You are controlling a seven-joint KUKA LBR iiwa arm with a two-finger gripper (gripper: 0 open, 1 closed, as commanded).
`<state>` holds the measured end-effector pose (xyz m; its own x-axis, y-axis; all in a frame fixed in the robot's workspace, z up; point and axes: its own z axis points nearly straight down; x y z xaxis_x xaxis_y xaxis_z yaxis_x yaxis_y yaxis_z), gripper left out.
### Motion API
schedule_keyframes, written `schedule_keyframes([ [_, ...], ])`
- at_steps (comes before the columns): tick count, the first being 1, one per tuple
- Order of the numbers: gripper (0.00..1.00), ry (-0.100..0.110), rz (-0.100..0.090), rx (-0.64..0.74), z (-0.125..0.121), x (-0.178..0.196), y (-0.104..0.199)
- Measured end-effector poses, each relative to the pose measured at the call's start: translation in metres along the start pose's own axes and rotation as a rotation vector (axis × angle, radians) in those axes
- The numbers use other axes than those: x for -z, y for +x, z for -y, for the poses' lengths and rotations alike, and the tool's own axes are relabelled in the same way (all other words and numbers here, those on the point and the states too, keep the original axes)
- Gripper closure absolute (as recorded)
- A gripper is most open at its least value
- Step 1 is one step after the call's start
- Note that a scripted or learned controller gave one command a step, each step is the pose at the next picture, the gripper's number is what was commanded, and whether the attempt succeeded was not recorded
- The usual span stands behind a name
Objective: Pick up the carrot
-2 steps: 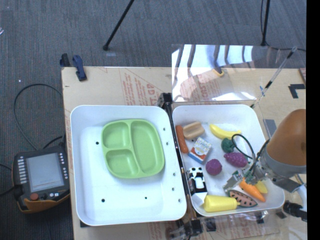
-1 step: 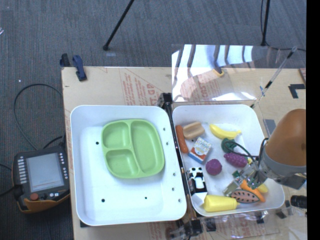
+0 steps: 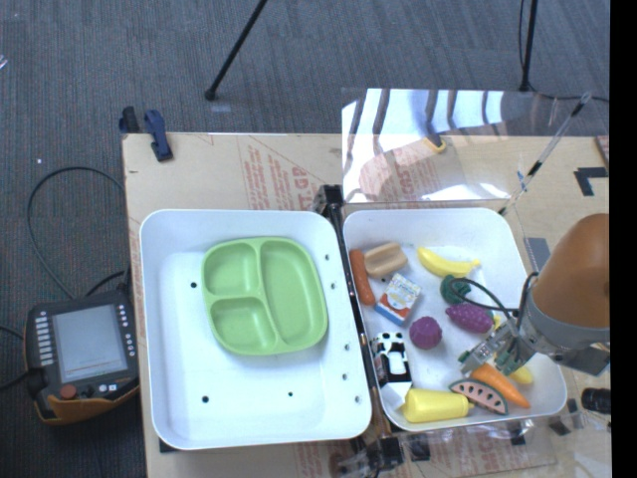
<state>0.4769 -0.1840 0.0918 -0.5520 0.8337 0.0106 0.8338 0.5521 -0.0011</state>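
Carrot [image 3: 501, 385] in right bin [image 3: 495, 221], front corner | gripper [image 3: 495, 353] touching its upper end | grip state unclear

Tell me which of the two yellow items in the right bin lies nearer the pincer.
The yellow wedge-shaped piece at the bin's near edge, beside the watermelon slice, is nearer the pincer. The banana lies farther off, toward the far wall.

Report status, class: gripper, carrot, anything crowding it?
Gripper low over right bin, just above carrot. Carrot lying flat, not lifted. Watermelon slice touching it.
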Motion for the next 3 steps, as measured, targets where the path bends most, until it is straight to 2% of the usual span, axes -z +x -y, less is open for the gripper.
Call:
schedule_keyframes([
  [2, 1.0, -0.002, -0.006, -0.024, 0.001, 0.014, -0.003],
  [3, 1.0, 0.001, 0.005, -0.287, -0.028, 0.04, 0.043],
])
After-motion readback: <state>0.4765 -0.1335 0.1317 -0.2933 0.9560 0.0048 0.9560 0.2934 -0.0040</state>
